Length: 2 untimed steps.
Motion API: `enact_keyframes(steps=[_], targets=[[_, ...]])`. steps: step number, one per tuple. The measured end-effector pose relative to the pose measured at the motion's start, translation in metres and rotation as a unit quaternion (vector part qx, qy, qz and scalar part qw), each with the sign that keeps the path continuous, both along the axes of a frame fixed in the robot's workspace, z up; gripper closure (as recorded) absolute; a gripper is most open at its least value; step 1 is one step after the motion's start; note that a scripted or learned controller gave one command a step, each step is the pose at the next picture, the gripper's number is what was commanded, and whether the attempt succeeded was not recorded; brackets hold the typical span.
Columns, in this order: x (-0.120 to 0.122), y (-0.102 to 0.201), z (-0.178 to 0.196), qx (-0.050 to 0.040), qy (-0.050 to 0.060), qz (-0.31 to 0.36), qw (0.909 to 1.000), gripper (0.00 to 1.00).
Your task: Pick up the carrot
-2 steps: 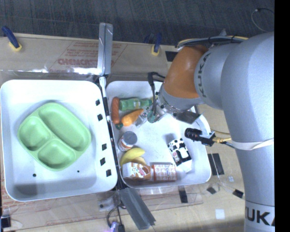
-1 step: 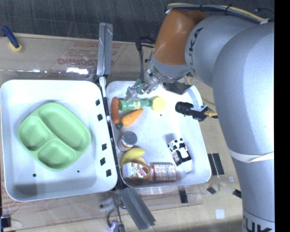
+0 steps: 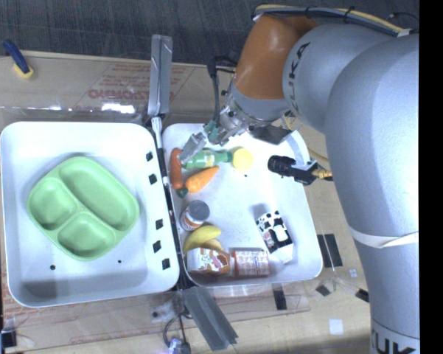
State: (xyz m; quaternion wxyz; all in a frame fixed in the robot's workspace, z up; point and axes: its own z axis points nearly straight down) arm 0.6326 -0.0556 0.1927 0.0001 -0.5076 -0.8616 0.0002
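Tapered orange carrot (image 3: 202, 178), smooth-skinned

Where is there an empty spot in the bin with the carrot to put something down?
The best bare patch is the middle of the right bin, between the carrot, the lemon and the cow-print carton. The left wall is crowded: can, banana and bottle bunch there, with the gripper over the top corner.

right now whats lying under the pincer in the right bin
Under the pincer lies a green bottle, with the carrot just below it and a red item beside. The bottle's upper end is covered by the pincer.
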Motion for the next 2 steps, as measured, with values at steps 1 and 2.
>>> enact_keyframes(steps=[1,2], targets=[[-0.029,-0.044,-0.056,0.0001,0.001,0.053,0.9986,0.00],[-0.022,-0.051,-0.095,-0.0016,-0.007,0.079,0.9969,0.00]])
